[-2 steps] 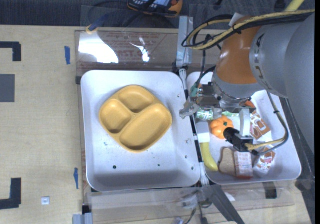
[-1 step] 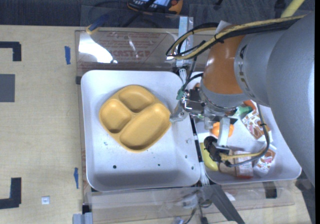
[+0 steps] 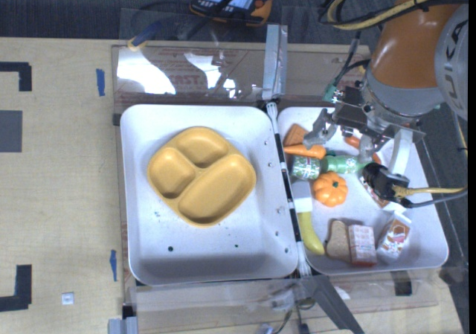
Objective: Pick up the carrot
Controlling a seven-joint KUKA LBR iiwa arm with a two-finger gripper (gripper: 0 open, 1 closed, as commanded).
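the gripper [image 3: 327, 129] hangs over the right bin [image 3: 431, 247], just above the carrot [image 3: 306, 152], which lies near the bin's left wall. a green bottle [image 3: 327, 167] lies just below the carrot, with a small pumpkin [image 3: 330, 190] under it. a yellow divided plate [image 3: 201, 174] sits in the left bin [image 3: 141, 236].

Bright, even overhead light with glare on the far clear panel.

The two white bins [image 3: 141, 176] are lit flatly and nearly wash out, with only soft, faint shadows along their inner walls and under the yellow divided plate [image 3: 201, 174]. Strong white reflections streak the clear sheet [image 3: 186, 72] at the far edge of the worktop [image 3: 52, 176]. The floor beyond lies dim. Overall the picture is slightly soft and grainy; the arm [image 3: 416, 42] at right looks mildly blurred, small labels unreadable.
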